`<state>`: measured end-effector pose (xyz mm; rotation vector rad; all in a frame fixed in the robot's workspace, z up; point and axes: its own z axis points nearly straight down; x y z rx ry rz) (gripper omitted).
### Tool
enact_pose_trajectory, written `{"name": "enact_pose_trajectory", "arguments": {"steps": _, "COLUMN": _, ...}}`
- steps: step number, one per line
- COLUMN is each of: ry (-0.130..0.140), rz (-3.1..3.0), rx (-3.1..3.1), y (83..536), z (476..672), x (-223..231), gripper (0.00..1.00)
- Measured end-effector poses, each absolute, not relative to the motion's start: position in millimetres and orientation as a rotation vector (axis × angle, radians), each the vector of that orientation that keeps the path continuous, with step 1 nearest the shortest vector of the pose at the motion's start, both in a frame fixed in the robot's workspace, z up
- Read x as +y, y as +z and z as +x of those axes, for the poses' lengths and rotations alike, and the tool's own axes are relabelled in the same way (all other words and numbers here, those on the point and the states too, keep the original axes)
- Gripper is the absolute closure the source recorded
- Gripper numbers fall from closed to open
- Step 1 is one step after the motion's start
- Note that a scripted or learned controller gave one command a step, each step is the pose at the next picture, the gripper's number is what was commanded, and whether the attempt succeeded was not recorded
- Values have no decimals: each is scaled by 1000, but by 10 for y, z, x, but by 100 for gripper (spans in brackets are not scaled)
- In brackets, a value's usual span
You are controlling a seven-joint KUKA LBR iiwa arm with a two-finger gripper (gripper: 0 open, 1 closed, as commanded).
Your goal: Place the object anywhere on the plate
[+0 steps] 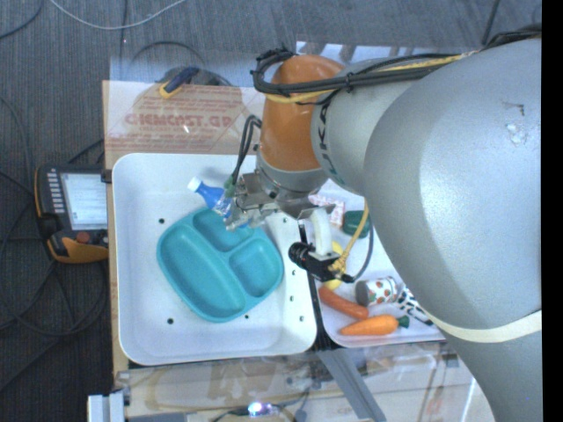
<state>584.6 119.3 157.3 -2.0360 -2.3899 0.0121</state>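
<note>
A teal plate [220,271] with three compartments lies in the left white bin [141,236]. My gripper [239,211] hangs over the plate's upper right rim. Beside it, at the plate's upper edge, a small blue and white object [206,192] shows; I cannot tell whether it is between the fingers or merely next to them. The grey arm with its orange band [295,121] reaches in from the right and covers much of the right bin.
The right bin [387,337] holds two orange carrots [369,326], a white piece with red dots [380,290], a green item [354,222] and a yellow item [332,280]. A cardboard sheet [176,126] lies behind the left bin. A pendant [72,211] sits at far left.
</note>
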Motion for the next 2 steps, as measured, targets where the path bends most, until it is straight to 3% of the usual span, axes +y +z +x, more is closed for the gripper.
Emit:
{"name": "enact_pose_trajectory", "arguments": {"steps": 1, "ry": 13, "rz": -2168, "rx": -2268, "y": 1466, "z": 5781, "x": 1750, "gripper": 100}}
{"name": "enact_pose_trajectory", "arguments": {"steps": 2, "ry": 11, "rz": -1822, "rx": -2557, "y": 1808, "z": 5528, "x": 988, "gripper": 100}}
